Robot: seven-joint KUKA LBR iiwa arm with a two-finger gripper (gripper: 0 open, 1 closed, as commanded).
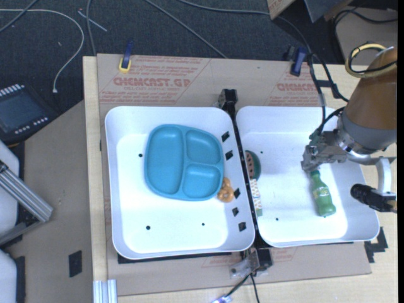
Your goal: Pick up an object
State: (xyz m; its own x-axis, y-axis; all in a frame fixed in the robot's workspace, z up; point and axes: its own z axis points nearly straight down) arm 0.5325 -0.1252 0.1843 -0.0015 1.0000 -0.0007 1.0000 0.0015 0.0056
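Pincer: the pincer point(315, 158) hangs over the right bin, just above the bottle's cap end — whether it is apart or together cannot be told.
Bottle: one green bottle point(322, 196) lies flat in the right bin point(284, 232), cap toward the pincer.
Arm: one grey arm point(372, 115) with an orange band reaches in from the right, wrist bent downward.
Left bin: the left bin point(177, 232) holds one blue divided plate point(183, 163) — one small orange item point(225, 192) touches its right edge.
Divider: one small round object point(252, 165) sits by the right bin's left wall.
Bench: one bench point(189, 74) carries two white bins.
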